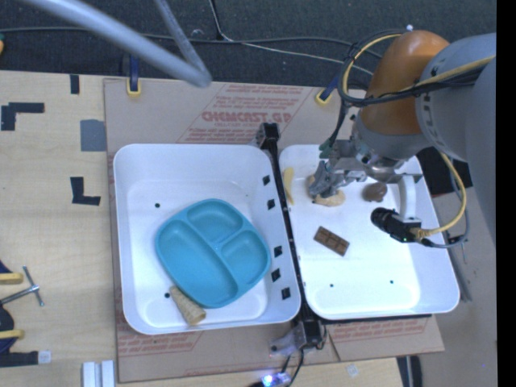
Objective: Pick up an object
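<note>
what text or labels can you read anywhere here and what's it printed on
"CHEMCAST GP", roughly, in red on the brown cardboard sheet under the bins; the letters are blurred, so the reading is uncertain.
Smaller red lines above and below that word: too small and blurred to read.
Blue divided plate, white bins and brown bar: no text to be seen.

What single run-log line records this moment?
gripper: down in right bin | at: beige piece | grasp: unconfirmed | brown block: untouched

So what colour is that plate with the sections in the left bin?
The plate is light blue, a turquoise shade, seen clearly in the camera view.
</note>
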